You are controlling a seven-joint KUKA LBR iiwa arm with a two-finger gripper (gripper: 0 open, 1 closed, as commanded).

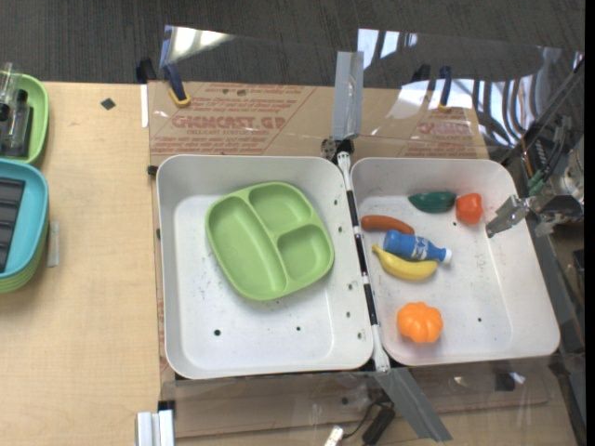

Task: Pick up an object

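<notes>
Right white bin (521, 337), jaws (505, 219) (state unclear) at its right rim, orange pepper (469, 207) just left.

L bin (186, 342): divided plate (270, 240) in centre. R bin (521, 342): sausage (387, 222) behind bottle (416, 247), banana (405, 265) touching bottle's front, pumpkin (419, 322) nearest front.

The arm comes in from the right side, and its end effector (509, 215) hangs low and points to the left, but it looks too small and blurry to tell how its tips are set.
</notes>
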